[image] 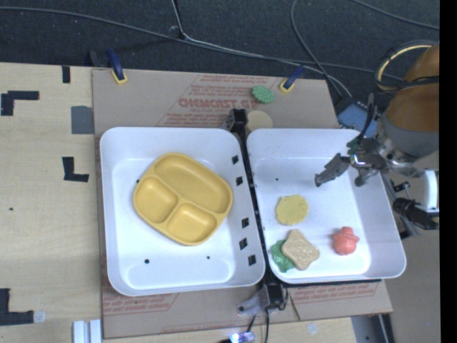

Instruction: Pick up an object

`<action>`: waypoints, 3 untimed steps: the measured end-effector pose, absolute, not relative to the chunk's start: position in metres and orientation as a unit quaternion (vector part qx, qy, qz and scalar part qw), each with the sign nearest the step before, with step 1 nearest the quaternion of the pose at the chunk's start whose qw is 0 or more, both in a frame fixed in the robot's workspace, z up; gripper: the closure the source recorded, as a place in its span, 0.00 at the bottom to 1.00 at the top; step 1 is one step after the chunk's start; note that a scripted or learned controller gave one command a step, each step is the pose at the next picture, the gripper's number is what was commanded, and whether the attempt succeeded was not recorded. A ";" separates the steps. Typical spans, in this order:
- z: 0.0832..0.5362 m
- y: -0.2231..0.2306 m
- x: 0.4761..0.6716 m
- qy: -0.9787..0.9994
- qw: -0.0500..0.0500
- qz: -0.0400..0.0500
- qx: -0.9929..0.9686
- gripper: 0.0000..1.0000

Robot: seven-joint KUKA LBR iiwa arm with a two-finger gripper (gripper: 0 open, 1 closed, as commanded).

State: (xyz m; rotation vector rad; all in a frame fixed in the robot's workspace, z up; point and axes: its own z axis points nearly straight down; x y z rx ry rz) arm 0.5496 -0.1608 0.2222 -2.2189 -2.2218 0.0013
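My pincer (345,174), fingers spread and grasping nothing, hovers above the right bin (371,213): round yellow disc (292,209), tan bread-shaped slice (300,250), lumpy red piece (345,241).

The gripper (345,171) hung over the right bin (378,263), near its far right corner, its two dark fingers (330,172) spread apart with nothing between them. Below the jaws and a little to the left lay a round yellow piece (292,209). Further below sat a tan slice (299,249) touching a green piece (279,256), with a red piece (345,240) apart from them. Well left of the jaws, a yellow divided tray (183,198) rested in the left bin (121,256).
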 end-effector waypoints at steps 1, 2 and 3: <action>0.178 -0.158 0.553 -0.708 0.002 0.002 -0.707 0.00; 0.119 -0.148 0.554 -0.708 0.003 0.002 -0.707 0.00; 0.085 -0.147 0.555 -0.708 -0.001 -0.001 -0.707 0.00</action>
